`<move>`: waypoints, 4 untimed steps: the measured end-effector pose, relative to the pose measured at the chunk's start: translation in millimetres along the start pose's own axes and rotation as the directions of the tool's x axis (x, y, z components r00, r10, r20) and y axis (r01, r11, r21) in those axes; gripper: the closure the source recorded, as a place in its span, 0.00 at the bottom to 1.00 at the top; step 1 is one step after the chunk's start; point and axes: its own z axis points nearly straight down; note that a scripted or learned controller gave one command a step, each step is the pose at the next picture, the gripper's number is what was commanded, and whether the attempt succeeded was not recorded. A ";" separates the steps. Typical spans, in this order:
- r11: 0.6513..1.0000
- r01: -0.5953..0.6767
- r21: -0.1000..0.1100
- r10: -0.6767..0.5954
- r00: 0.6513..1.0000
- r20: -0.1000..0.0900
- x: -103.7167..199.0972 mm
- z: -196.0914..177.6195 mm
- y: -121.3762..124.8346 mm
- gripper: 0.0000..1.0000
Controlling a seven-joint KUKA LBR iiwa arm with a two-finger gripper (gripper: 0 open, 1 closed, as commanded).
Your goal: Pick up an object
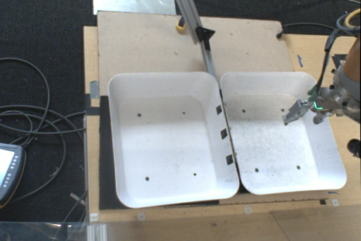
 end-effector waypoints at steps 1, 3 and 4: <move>1.000 -0.002 -0.004 0.002 1.000 0.001 -0.2 -1.7 0.7 0.00; 1.000 -0.005 0.000 0.005 1.000 0.000 -8.1 85.0 0.4 0.00; 1.000 -0.004 0.000 0.004 1.000 0.000 -9.8 127.0 -1.5 0.00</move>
